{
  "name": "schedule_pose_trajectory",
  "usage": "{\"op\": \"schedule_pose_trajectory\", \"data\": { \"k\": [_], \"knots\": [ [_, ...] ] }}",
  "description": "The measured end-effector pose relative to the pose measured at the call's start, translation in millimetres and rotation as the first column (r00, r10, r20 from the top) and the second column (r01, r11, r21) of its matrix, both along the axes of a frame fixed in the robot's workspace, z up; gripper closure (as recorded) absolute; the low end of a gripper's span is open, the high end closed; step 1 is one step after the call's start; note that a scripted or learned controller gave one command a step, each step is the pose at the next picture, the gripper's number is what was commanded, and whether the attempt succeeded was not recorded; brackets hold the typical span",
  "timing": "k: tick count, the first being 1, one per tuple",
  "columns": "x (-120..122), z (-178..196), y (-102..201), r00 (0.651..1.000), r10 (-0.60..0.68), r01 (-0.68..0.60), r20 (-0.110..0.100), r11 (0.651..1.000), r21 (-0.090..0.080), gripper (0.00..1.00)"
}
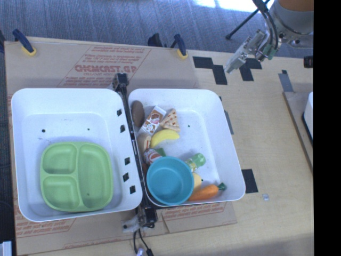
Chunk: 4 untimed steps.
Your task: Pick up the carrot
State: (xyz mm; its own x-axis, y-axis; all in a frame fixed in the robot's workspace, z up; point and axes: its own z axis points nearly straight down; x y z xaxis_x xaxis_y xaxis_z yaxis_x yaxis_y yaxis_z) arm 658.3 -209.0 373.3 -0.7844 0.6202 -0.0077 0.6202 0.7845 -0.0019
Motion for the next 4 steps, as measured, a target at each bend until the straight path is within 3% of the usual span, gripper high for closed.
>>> {"op": "schedule_pose_trajectory", "data": {
  "k": [1, 2, 3, 4],
  "knots": [
    [-38.9, -67.9, 103.7, 0.967, -0.253, 0.254, -0.012, 0.967, 0.004, 1.00],
    [-66.3, -61.9, 65.3, 0.974, 0.225, -0.225, -0.011, 0.974, 0.003, 1.00],
    [-116.8, -109.3, 116.4, 0.881, 0.474, -0.474, -0.011, 0.881, 0.007, 1.00],
    [-175.9, -128.6, 180.2, 0.957, 0.290, -0.290, -0.012, 0.957, 0.008, 1.00]
  ]
}}
